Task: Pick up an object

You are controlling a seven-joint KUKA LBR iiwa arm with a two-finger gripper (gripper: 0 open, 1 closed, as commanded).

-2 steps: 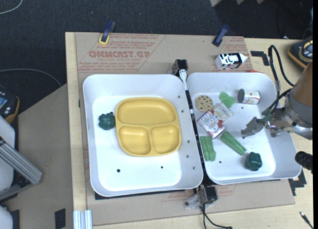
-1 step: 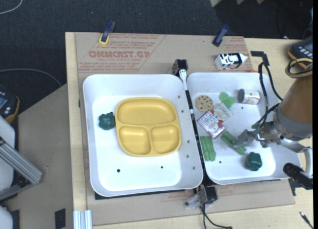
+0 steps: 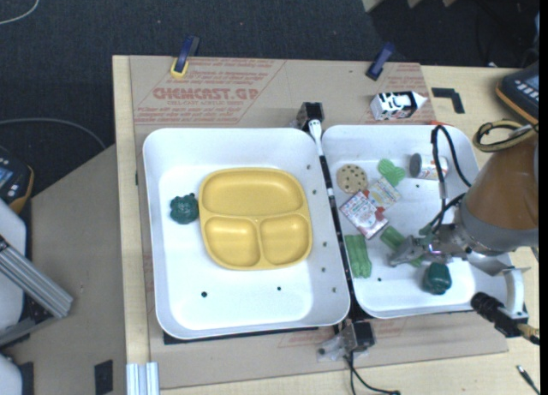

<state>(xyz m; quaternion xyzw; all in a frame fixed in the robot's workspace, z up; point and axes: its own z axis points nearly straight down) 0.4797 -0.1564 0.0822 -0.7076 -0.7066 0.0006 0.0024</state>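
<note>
We see the claw [image 3: 409, 252] spread, gripping nothing, low in the right bin [image 3: 377, 303] beside a green block [image 3: 357, 256].

I can read "CHEMCAST GP" in red on the brown protective sheet [image 3: 208, 92] covering the surface, at eleven o'clock; its smaller print is too small to read.

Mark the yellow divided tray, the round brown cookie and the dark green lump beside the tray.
yellow divided tray [image 3: 253, 193], camera view, top compartment floor.
round brown cookie [image 3: 348, 179], camera view, centre.
dark green lump [image 3: 183, 208], camera view, middle.
</note>
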